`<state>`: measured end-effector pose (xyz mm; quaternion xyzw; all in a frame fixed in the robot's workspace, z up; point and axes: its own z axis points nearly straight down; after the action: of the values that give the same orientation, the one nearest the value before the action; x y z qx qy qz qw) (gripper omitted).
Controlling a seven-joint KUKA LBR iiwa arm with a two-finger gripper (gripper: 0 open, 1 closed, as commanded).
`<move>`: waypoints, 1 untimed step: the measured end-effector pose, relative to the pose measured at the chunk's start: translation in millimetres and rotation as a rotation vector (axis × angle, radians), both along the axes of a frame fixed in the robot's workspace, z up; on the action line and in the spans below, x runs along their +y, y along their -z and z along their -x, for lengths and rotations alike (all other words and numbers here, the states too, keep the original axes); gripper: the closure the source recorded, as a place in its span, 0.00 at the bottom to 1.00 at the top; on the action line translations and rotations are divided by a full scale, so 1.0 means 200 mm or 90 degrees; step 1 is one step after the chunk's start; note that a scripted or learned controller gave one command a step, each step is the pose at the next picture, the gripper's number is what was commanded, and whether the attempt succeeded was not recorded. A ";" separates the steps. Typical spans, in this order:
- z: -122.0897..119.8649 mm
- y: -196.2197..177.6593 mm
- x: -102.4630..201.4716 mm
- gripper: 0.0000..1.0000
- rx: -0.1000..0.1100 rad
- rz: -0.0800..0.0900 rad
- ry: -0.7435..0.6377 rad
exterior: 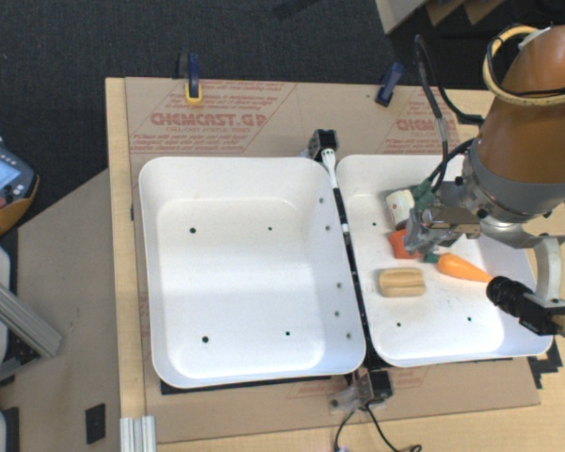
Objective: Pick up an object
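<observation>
1. reaching into the right bin (508, 342), the hand (424, 241) hangs low over a cluster of small things near that bin's left wall.
2. just under it lies a red-orange piece (398, 244); a white block (399, 202) sits just behind, an orange carrot (463, 269) to its right, and a tan block (401, 283) in front, lying free.
3. whether the hand is released or clenched, i cannot tell; the wrist hides its tips.
4. step in hand: probably the descent onto the red-orange piece, with nothing visibly grasped.
5. next move calls for closing squarely on one item, then lifting straight up clear of its neighbours.
6. left bin (169, 347) plays no part.
</observation>
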<state>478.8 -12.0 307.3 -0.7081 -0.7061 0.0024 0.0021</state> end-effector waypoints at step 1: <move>-0.17 -0.52 0.19 1.00 -0.013 -0.001 -0.006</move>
<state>513.4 26.7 411.0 -0.7051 -0.7091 -0.0057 -0.0049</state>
